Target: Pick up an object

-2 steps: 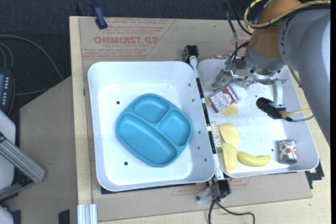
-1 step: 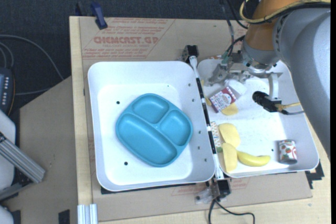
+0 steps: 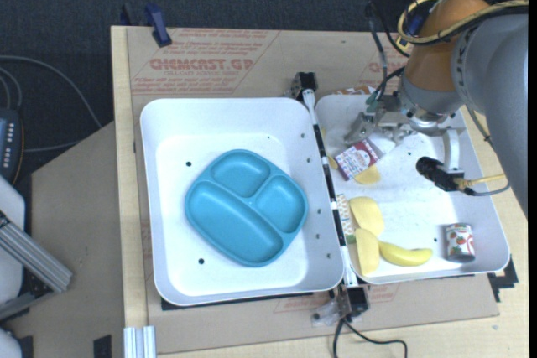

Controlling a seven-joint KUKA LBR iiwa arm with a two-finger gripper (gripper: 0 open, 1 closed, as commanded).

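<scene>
1. Desk (image 3: 210, 63): it carries two white bins side by side.
2. Arm (image 3: 495, 71): grey with an orange band, it enters from 3 o'clock over the right bin.
3. Left bin (image 3: 159, 121): you have one item in it.
4. Right bin (image 3: 419, 205): this one holds your pickable things.
5. Blue divided plate (image 3: 243, 205): it lies at the centre of the left bin.
6. Banana (image 3: 404, 255): at 6 o'clock in the right bin.
7. Two yellow lumps (image 3: 366, 215): at 8 o'clock, against the left wall, with the lower one touching the banana.
8. Red-and-white packet (image 3: 358, 156): at 10 o'clock, with a yellow scrap (image 3: 367, 176) just below it.
9. What looks like a small can (image 3: 458, 241): at 5 o'clock.
10. Claw (image 3: 376, 126): at 11 o'clock, just above the packet. You cannot tell whether it is wide or narrow, and nothing is seen in its grasp.
</scene>
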